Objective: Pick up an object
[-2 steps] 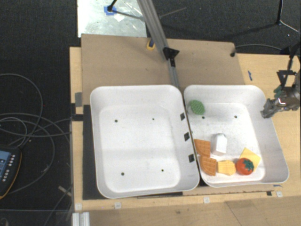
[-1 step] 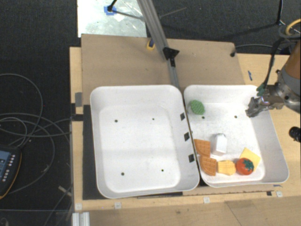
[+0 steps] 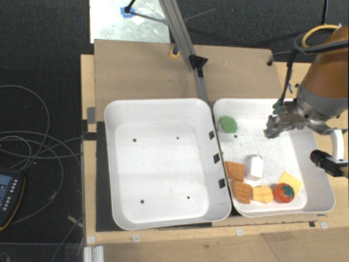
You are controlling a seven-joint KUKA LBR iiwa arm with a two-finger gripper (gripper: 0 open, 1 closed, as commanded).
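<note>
- I'm looking down on a brown bench (image 3: pixel 142 70) standing on dark carpet, with loose cables (image 3: pixel 32 141) trailing off to the left.
- The left bin (image 3: pixel 158 162) has only its bare white floor showing.
- The right bin (image 3: pixel 311 146) touches it along the middle; a green ball (image 3: pixel 228 124) lies near its upper left corner.
- Lower down sit two orange waffle pieces (image 3: pixel 238 182), a white block (image 3: pixel 254 166), a yellow wedge (image 3: pixel 290 180) and a red tomato (image 3: pixel 283 192), bunched together.
- The gripper (image 3: pixel 274 127) hangs over the right bin's upper part, apart from every object; it looks blurred, so whether it is spread or closed I cannot tell.
</note>
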